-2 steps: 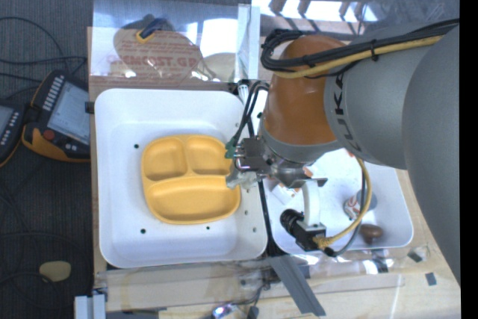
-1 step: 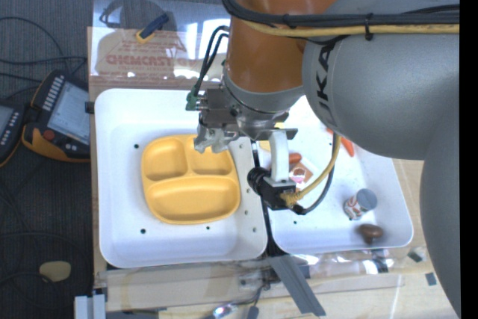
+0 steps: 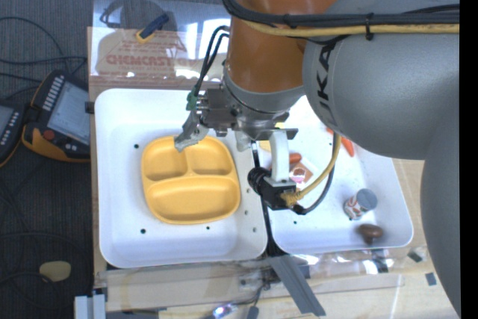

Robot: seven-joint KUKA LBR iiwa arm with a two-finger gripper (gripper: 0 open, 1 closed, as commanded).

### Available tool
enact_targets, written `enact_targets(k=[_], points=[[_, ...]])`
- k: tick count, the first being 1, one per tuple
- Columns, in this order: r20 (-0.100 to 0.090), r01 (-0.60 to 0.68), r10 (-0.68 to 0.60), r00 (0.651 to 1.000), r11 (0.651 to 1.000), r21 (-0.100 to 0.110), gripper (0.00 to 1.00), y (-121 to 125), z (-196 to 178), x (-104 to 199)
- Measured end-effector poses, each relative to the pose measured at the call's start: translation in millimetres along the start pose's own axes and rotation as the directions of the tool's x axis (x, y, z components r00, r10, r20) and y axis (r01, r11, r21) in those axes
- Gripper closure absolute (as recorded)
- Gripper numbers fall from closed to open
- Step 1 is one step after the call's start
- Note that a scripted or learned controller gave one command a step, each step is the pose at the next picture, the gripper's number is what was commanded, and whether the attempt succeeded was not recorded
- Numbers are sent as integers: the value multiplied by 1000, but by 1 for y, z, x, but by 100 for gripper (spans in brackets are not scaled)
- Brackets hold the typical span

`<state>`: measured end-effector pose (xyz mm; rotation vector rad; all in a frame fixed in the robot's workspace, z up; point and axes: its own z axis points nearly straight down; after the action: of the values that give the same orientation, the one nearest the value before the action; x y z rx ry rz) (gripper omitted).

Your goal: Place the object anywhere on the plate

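Above the left bin (image 3: 119, 235) | your end effector (image 3: 196, 127) hovers at the plate (image 3: 190, 187) rim, for release | grip state: cannot tell.

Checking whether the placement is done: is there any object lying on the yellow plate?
No. The yellow plate in the left bin shows bare compartments, while small objects such as the brown one lie in the right bin.
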<state>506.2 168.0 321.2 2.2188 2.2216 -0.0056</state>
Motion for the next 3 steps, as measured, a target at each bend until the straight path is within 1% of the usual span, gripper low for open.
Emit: enact_targets(k=[1, 2, 3], points=[[4, 1, -1, 1000, 1000, 3, 100, 0, -8, 0], [5, 0, 0, 1000, 1000, 2, 0, 0, -8, 0], [9, 0, 0, 1000, 1000, 5, 100, 0, -17, -1]])
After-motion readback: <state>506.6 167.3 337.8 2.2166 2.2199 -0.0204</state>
